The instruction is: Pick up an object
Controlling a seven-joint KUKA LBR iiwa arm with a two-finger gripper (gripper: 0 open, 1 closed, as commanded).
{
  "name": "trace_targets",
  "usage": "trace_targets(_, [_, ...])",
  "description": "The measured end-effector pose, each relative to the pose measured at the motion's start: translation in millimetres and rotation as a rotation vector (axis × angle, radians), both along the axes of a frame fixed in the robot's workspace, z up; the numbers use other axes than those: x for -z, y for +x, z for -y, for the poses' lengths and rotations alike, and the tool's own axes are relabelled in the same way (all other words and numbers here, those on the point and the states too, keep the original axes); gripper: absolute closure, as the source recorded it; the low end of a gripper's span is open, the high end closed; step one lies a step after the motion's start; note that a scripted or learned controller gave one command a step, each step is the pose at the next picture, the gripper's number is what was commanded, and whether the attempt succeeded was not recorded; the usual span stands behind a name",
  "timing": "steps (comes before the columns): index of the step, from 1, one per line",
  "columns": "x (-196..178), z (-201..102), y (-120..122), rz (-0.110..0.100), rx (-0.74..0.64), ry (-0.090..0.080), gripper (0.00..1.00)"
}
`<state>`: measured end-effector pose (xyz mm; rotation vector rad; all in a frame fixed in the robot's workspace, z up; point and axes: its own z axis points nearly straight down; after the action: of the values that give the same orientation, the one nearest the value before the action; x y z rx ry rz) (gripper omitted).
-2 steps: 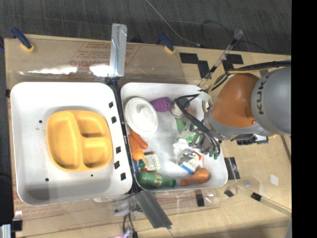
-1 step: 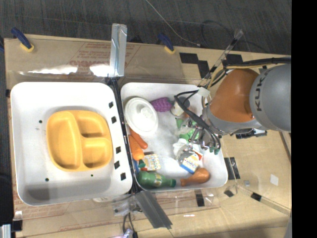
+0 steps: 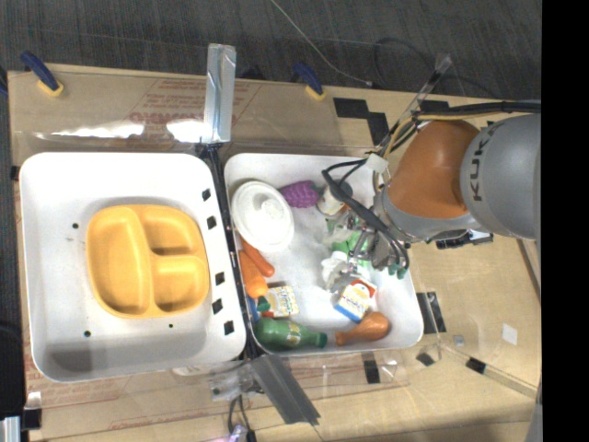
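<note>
My gripper (image 3: 352,251) hangs low in the right bin (image 3: 405,288), right of its middle, under the orange-banded wrist (image 3: 433,168). A small green piece (image 3: 342,242) and a whitish object (image 3: 333,271) lie right at its tip. Just below sits a small red, white and blue carton (image 3: 355,299). A white bowl (image 3: 262,213) rests upside down at the bin's left, with a purple grape bunch (image 3: 300,192) beside it. Along the near side lie an orange carrot (image 3: 257,263), a green bottle (image 3: 290,335) and a brown drumstick (image 3: 363,328).
The left bin (image 3: 46,247) holds a yellow divided plate (image 3: 147,256). A small yellow-labelled packet (image 3: 281,301) lies by the divider between the bins. Black cables (image 3: 354,201) loop off the wrist over the right bin. A metal post (image 3: 219,90) stands behind the bins.
</note>
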<state>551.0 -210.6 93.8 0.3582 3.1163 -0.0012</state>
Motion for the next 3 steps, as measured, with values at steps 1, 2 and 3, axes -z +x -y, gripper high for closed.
trace_targets(1, [-11.1, -0.7, 1.8, 0.005, -0.005, -0.002, 1.0])
trace_targets(2, [-10.9, -0.8, 1.7, 0.004, -0.006, -0.001, 0.0])
trace_targets(3, [-0.3, -1.5, 22.6, 0.002, 0.109, -0.001, 0.0])
